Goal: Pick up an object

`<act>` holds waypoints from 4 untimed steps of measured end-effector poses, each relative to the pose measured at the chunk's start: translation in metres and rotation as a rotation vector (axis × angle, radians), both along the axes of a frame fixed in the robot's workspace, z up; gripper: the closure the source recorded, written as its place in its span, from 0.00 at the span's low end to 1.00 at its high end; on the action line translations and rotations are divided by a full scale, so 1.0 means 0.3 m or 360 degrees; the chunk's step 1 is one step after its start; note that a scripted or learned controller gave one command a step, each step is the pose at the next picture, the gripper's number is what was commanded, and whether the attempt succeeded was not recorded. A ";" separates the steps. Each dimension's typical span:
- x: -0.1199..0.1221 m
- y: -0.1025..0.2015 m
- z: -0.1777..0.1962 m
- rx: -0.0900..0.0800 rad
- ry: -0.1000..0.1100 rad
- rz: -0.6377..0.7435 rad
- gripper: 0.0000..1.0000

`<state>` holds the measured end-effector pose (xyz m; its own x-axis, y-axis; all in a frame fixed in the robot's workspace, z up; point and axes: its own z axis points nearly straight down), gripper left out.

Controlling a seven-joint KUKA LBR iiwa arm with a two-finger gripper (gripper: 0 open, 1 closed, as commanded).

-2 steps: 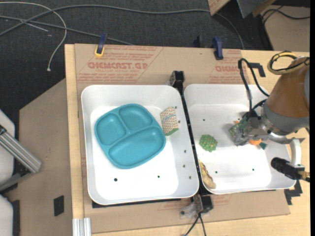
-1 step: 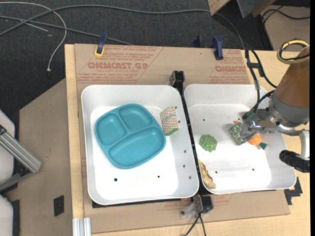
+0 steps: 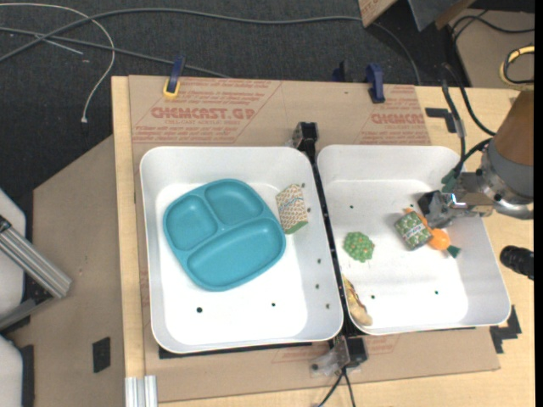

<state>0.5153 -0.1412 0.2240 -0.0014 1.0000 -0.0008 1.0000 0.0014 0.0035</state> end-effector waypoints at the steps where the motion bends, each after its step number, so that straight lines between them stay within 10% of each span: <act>1: -0.003 0.187 -0.028 0.0005 0.0009 0.0001 1.00; 4: -0.012 0.714 0.030 0.0003 0.0006 0.0003 1.00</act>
